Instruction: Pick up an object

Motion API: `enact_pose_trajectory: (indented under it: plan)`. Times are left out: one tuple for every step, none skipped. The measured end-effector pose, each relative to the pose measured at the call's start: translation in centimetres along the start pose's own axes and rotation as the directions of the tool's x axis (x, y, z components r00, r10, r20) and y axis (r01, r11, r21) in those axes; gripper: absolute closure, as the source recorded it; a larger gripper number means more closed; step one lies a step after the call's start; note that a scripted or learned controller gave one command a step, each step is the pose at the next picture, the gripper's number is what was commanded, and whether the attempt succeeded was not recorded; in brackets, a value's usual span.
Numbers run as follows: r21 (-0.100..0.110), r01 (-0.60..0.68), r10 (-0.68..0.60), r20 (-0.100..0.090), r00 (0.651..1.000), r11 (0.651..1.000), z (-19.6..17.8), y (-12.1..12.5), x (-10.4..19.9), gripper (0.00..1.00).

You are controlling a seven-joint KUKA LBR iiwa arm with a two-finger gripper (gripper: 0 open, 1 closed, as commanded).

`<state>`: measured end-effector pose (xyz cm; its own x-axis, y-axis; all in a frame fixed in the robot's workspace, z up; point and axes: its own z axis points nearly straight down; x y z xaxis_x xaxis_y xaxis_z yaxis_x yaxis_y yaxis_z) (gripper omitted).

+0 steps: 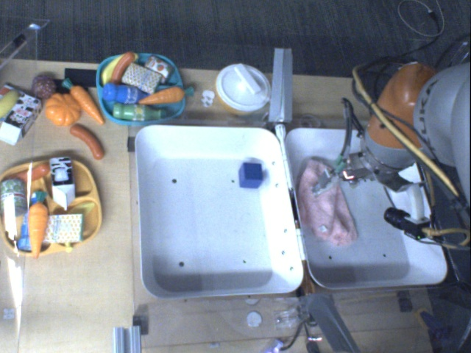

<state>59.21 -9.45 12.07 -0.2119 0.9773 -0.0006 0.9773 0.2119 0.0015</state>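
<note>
Two white bins sit side by side on the counter (110, 300), filling the middle of the frame. The left bin (213, 271) holds a small blue cube (251, 174) near its upper right corner. The right bin (383, 271) holds a pink cloth (327, 208), lying lengthwise along its left side. The grey arm (441, 109) with its orange band (401, 94) reaches in from the upper right. Its pincer (340, 172) is low over the cloth's upper end, touching or just above it; how wide it stands I cannot tell. At the far left, a yellow tray (88, 204) and a blue bowl (110, 112) carry toy food. A white lidded container (243, 87) stands above the bins.
</note>
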Motion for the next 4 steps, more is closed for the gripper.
enact_pose_trajectory:
  plan:
    - [-0.013, 0.047, -0.047, 0.004, 0.999, 0.999, 3.0, -6.5, -1.2, 0.00]
    - [-0.013, -0.073, 0.074, 0.003, 0.997, 0.997, 3.1, 3.3, -2.6, 0.00]
    - [-0.010, -0.048, 0.048, 0.005, 0.999, 0.999, 3.0, -3.1, -6.1, 0.00]
    - [-0.015, -0.044, 0.044, 0.004, 0.999, 0.999, 1.9, -2.7, -5.9, 1.00]
